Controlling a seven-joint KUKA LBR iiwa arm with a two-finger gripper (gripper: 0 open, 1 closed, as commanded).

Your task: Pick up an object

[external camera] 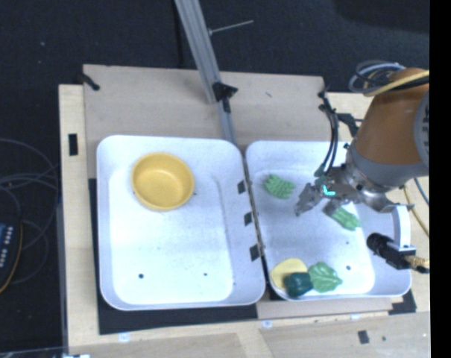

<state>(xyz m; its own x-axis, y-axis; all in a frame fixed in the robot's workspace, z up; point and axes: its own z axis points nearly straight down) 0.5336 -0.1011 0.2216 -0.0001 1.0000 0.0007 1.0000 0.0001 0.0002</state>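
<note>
The tool (pixel 312 198) hangs over the middle of the right bin (pixel 300 151), its dark fingers splayed apart and nothing between them, so the step in hand looks like lining up for a grasp. Two green pieces lie close: a ridged green piece (pixel 278 186) just to its left, towards the divider, and another green piece (pixel 345 218) just to its right, partly under the wrist. I would commit to one of them, centre the fingers over it, and come straight down before closing. The near corner holds a yellow piece (pixel 285 267), a dark green block (pixel 297 283) and a light green piece (pixel 325 277) packed touching; that cluster is a poorer choice. The yellow bowl (pixel 163 181) sits far off in the left bin (pixel 173 274).
</note>
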